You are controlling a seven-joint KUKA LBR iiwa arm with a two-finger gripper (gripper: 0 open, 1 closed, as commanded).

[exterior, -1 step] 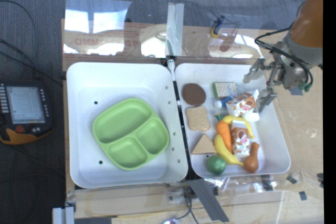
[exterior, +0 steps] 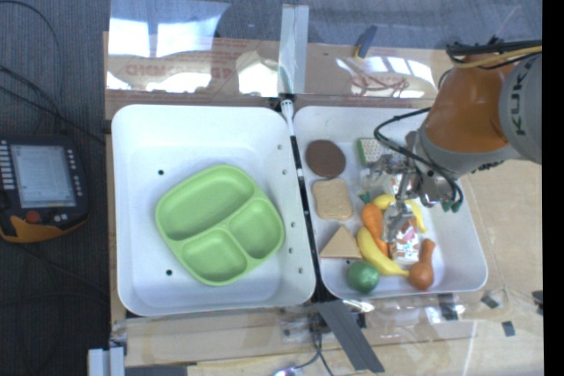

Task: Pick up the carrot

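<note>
Arm: the grey arm with its orange band (exterior: 465,114) reaches in from 3 o'clock and hangs over the upper right part of the right bin.
Gripper: the gripper (exterior: 407,200) points down over the cluster of toy food near the middle of the right bin; whether its jaws are open or closed cannot be told, as metal parts and cables blur together there.
Carrot: the carrot (exterior: 374,223) lies in the right bin, just at 8 o'clock of the gripper, slanting from upper left to lower right, its lower end against the banana.
Banana: the banana (exterior: 377,254) curves at 6 o'clock of the carrot, touching it.
Packet: a red and white packet (exterior: 404,239) sits directly under the gripper, at 3 o'clock of the carrot.
Drumstick: a brown drumstick-like piece (exterior: 423,267) lies at 5 o'clock of the packet, near the bin's front wall.
Lime: a green round fruit (exterior: 362,277) rests at 7 o'clock of the banana.
Bread and others: a toast slice (exterior: 333,199) lies at 9 o'clock of the carrot, a brown disc (exterior: 325,158) at 12 o'clock of the toast, a tan wedge (exterior: 339,243) at 6 o'clock of it.
Right bin: the right bin (exterior: 467,264) holds all the food.
Left bin: the left bin (exterior: 141,145) holds a green divided plate (exterior: 220,223) near its centre.
Pendant: a control pendant (exterior: 40,185) lies on the floor at 9 o'clock of the bins.
</note>
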